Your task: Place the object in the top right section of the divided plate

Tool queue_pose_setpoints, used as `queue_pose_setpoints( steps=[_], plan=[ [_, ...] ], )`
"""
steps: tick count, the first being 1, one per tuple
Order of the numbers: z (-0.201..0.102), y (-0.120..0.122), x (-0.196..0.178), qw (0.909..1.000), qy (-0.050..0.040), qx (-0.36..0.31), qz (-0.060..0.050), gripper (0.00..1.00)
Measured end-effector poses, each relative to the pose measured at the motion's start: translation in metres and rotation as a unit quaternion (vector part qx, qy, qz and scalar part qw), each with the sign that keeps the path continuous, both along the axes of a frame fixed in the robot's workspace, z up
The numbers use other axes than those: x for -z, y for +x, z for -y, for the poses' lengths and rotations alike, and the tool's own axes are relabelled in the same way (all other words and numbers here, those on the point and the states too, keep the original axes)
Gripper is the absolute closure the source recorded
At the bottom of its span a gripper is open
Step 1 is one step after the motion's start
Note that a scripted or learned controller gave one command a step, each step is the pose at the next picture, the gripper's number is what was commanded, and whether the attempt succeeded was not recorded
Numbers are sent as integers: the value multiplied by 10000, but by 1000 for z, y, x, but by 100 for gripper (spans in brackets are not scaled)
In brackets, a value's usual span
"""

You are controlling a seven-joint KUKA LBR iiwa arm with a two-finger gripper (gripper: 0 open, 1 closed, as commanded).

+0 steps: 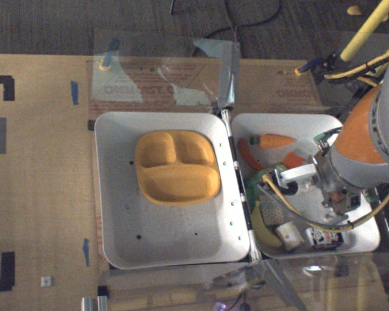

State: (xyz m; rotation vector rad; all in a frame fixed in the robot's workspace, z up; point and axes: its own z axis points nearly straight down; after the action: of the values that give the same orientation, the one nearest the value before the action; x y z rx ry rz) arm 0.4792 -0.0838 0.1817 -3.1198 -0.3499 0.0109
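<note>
Over right bin (369,238) | arm (360,151) above clutter | fingers' opening: cannot tell | divided plate (177,167) in left bin (117,238)

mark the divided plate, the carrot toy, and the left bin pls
divided plate (178,183): camera view, on its large lower section.
carrot toy (277,140): camera view, mid-body, orange part.
left bin (175,238): camera view, bare floor below the plate.

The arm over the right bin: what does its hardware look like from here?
The grey arm with the orange band ends in a pale metal wrist block. Yellow and black cables loop beneath it. The gripper looks dark and compact.
</note>
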Motion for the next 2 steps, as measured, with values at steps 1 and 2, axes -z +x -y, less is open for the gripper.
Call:
queue_pose_setpoints(
  steps=[1, 2],
  plan=[
    [12, -1, 91, 9934, 12, -1144, 5, 0],
    [13, -2, 83, 9937, 21, -1123, -10, 100]
  ],
)
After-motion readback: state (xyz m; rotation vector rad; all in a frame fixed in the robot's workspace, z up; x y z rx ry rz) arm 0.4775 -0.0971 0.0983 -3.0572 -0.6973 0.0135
